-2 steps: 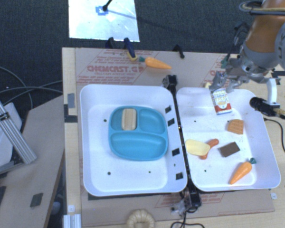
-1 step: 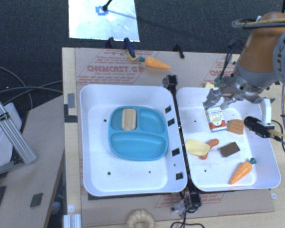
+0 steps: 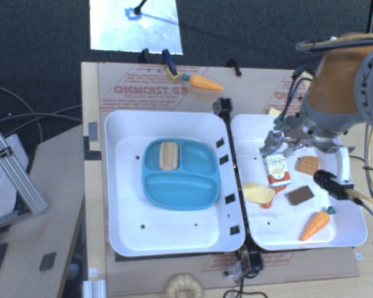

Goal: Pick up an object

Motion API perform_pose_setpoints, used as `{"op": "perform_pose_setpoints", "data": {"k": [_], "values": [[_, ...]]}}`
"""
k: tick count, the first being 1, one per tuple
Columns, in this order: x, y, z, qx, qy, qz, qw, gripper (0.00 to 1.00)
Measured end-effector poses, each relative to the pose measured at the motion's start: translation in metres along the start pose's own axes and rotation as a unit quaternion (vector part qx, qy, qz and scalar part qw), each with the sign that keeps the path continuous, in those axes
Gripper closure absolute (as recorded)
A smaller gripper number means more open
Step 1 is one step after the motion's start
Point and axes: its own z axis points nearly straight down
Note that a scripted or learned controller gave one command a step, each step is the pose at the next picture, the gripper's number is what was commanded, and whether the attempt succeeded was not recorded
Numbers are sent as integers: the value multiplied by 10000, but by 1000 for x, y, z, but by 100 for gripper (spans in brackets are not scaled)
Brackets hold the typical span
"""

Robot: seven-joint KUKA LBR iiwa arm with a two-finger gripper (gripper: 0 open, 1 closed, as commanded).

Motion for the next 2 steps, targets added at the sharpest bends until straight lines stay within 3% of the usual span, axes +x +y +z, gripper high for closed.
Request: {"op": "perform_pose_setpoints", "data": {"k": [1, 2], "values": [[15, -33, 1, 3, 1, 12, 10000, 100], [20, -32, -18, -24, 1, -1, 10000, 100]]}}
